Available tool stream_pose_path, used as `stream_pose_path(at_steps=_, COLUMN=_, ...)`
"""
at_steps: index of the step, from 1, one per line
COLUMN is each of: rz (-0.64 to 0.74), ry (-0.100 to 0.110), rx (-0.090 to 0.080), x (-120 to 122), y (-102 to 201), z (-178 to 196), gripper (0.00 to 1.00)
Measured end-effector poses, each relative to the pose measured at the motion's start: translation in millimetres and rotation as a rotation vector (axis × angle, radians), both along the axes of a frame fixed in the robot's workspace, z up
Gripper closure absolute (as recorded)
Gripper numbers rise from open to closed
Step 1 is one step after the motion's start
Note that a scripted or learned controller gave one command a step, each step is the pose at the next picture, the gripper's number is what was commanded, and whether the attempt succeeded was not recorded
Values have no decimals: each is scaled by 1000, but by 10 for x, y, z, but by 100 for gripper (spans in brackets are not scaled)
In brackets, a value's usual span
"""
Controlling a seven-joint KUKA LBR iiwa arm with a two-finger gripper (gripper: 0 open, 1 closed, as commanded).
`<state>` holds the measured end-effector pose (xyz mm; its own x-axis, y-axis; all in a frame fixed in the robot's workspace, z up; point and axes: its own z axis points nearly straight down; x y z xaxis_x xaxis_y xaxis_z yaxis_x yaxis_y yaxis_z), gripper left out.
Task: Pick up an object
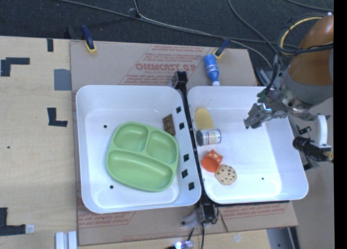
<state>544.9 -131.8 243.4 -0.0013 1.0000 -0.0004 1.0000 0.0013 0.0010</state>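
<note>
In the right bin several small objects lie along its left side: a pale yellow piece, a small can on its side, an orange-red piece and a cookie. My gripper hangs over the right part of this bin, well to the right of the can and apart from every object. Nothing shows between its dark fingers. In the left bin a green divided plate lies flat, with a small brown block at its upper right.
A blue-and-white bottle lies on the cardboard behind the right bin. Black clips run along the divider between the bins. Cables cross the dark floor at the back. The arm's grey body fills the right edge.
</note>
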Motion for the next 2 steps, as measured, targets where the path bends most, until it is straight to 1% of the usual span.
stream_pose_path(at_steps=2, rz=5, ry=3, rx=2, x=377, y=1055, z=-265, gripper=100)
